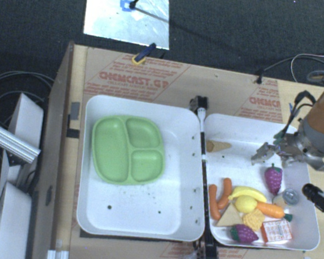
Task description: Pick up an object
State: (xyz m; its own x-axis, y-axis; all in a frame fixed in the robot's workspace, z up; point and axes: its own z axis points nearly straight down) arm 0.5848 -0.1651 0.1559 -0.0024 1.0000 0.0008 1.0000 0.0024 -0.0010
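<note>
My gripper (272,152) hangs over the back of the right bin (239,127), open, with nothing between its fingers. Just below it lies a purple fruit (272,179). Further forward in the same bin lie a yellow banana (248,195), an orange carrot (270,209), two orange sausages (217,201), a cheese wedge (233,219), a yellow cracker (252,219), purple grapes (244,233) and a red and white box (277,231). A tan slice (219,146) lies near the bin's back left.
The left bin (139,212) holds a green divided plate (128,149). A small grey round piece (290,197) sits by the right bin's right wall. The divider between the bins (203,167) runs just left of the sausages. The arm's black attachment (318,198) overhangs the right rim.
</note>
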